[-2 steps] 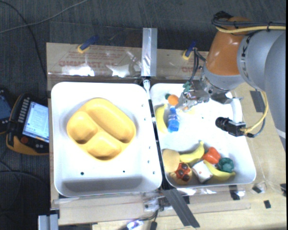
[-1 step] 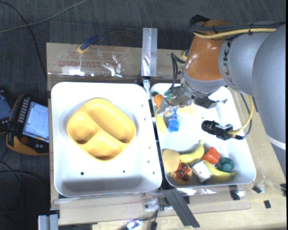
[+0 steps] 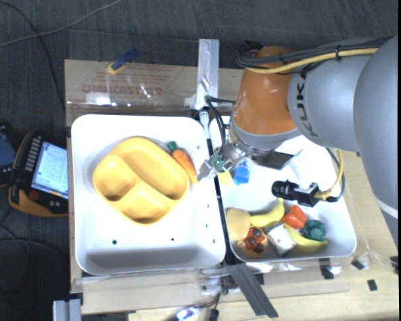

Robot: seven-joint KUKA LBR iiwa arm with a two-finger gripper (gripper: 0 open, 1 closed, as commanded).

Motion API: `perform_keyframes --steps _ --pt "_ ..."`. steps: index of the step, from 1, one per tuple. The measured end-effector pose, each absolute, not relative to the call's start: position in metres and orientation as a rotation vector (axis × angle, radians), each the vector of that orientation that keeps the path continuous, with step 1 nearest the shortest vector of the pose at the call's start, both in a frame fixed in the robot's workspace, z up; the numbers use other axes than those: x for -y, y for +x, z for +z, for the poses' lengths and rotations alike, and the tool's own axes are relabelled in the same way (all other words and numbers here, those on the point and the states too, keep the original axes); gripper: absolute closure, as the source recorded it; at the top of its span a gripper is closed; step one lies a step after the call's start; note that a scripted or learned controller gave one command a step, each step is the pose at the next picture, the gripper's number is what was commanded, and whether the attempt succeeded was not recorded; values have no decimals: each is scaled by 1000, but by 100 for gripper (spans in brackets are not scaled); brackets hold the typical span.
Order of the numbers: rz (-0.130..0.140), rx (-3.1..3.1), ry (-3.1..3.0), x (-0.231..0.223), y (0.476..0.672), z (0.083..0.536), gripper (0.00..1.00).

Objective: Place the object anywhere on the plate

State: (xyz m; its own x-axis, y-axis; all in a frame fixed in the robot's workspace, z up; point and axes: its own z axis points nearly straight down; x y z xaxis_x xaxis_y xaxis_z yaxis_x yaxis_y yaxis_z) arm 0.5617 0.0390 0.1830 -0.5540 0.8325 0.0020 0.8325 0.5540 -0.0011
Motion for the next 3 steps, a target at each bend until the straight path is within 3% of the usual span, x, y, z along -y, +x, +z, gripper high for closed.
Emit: perform_keyframes --steps 1,2,3 --pt "0 2767 -1483 -39 562 183 0" --pt "-2 2766 -1485 -39 562 192 100" --pt "0 2806 -1411 -92 586 203 100"
